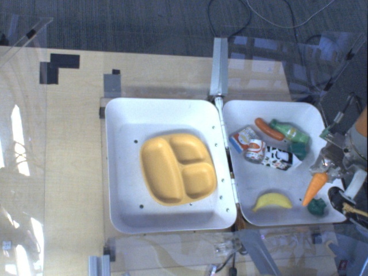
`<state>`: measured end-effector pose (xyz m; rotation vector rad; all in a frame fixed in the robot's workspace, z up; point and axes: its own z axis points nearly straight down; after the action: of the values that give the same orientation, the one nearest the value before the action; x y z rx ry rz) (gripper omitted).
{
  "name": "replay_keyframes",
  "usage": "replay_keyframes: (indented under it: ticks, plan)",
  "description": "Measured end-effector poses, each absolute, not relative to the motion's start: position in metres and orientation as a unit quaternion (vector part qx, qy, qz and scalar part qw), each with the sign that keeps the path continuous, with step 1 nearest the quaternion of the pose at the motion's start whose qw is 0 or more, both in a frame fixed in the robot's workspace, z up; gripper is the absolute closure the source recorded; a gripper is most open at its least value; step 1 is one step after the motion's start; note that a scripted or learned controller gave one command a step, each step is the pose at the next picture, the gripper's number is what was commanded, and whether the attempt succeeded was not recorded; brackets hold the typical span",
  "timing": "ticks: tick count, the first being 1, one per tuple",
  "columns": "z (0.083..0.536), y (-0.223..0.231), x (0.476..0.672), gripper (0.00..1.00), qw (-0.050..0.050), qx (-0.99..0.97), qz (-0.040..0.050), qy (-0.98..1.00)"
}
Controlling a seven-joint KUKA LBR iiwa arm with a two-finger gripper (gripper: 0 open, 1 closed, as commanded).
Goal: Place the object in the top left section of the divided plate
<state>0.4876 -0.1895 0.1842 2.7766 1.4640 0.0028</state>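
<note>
1. Looking down from the camera view, two white bins sit side by side: the left bin (118, 154) holds a yellow divided plate (178, 167), and the right bin (313, 111) holds a scatter of small things.
2. The plate's three sections show bare yellow.
3. In the right bin lie a hot dog (268, 129), a green bottle (290, 132), a crumpled wrapper (248, 143), a black-and-white packet (279, 157), a banana (272, 201) and a carrot (314, 187) with a green top.
4. The gripper (329, 161) sits at the right bin's right edge, just above the carrot's thick end.
5. Whether it is open or grasping the carrot, I cannot tell.
</note>
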Motion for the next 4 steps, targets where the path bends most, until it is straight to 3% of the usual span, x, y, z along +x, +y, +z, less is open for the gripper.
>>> replay_keyframes:
  ticks: [1,2,3,4]
  plan:
    - [0.178,-0.113,0.526,1.0,0.0,0.86,0.0006,0.511]
    - [0.238,-0.12,0.517,1.0,0.002,0.846,0.0018,0.534]
    - [0.293,-0.102,0.526,1.0,0.003,0.871,0.0023,0.49]
    - [0.249,-0.011,0.593,1.0,0.0,0.887,0.001,0.462]
